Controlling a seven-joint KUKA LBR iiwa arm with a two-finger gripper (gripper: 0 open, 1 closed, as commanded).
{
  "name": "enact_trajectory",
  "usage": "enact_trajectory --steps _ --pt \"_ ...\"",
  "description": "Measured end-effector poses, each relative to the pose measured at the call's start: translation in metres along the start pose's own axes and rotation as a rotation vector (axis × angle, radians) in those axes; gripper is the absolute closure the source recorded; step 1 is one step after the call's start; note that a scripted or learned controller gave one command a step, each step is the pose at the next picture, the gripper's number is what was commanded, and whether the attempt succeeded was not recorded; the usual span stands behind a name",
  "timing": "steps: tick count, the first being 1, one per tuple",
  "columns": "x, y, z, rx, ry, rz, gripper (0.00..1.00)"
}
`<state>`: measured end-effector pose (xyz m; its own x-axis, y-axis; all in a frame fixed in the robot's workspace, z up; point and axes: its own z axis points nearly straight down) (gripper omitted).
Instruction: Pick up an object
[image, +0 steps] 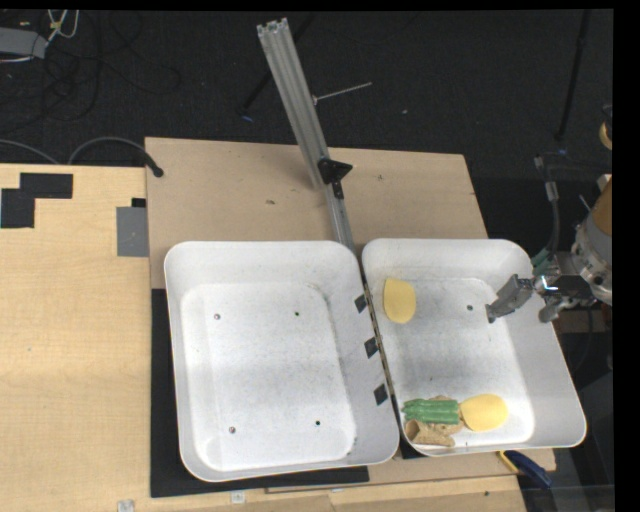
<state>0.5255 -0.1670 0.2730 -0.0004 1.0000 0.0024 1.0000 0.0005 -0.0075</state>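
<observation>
Camera view: claw (528, 304) open, empty, over right bin (470, 330) edge.

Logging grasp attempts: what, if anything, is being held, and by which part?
Nothing is held: the gripper sits at the right white bin's edge, with nothing between its jaws.

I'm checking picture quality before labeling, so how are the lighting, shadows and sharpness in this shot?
Camera view: even light on both white bins, no glare; soft shadow along the left bin's inner wall; dark floor behind; the yellow pieces look sharp; the gripper at the right looks slightly blurred.
</observation>
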Motion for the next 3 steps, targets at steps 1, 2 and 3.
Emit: enact_trajectory --steps 1,2,3 --pt "-0.001 0.001 -0.002 -0.005 -0.001 0.002 0.00" --pt "0.005 0.001 0.061 0.002 0.000 0.001 0.00" --pt "0.012 0.005 0.123 0.002 0.001 0.002 0.00"
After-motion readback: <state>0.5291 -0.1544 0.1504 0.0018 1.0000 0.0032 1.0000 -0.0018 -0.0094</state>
